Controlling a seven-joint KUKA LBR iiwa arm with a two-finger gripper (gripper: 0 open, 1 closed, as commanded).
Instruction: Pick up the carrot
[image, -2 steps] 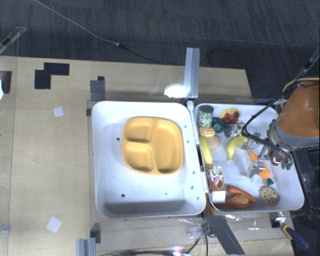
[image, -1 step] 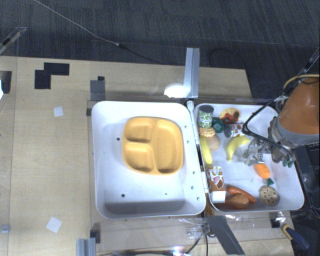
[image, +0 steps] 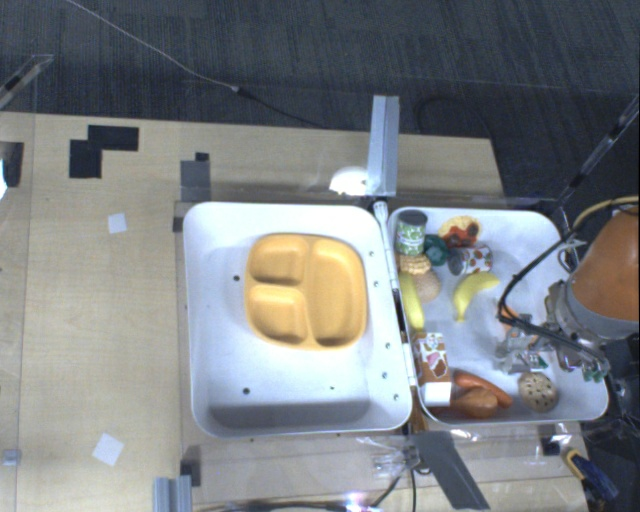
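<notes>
From above, the carrot (image: 480, 382) lies along the near edge of the right bin (image: 585, 408), beside a bread roll (image: 478, 402) and a cookie (image: 537, 392). The gripper (image: 522, 348) hangs low over the bin's right side, just above the cookie, apart from the carrot; whether it is spread or closed cannot be told. A yellow divided tray (image: 305, 290) sits in the left bin (image: 215, 330).

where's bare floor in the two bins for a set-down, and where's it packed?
Left bin: bare white floor rings the yellow tray, widest along the near wall and left wall. Right bin: one bare patch mid-floor, between banana, carrot and gripper. Packed along the divider and far-left corner.
</notes>
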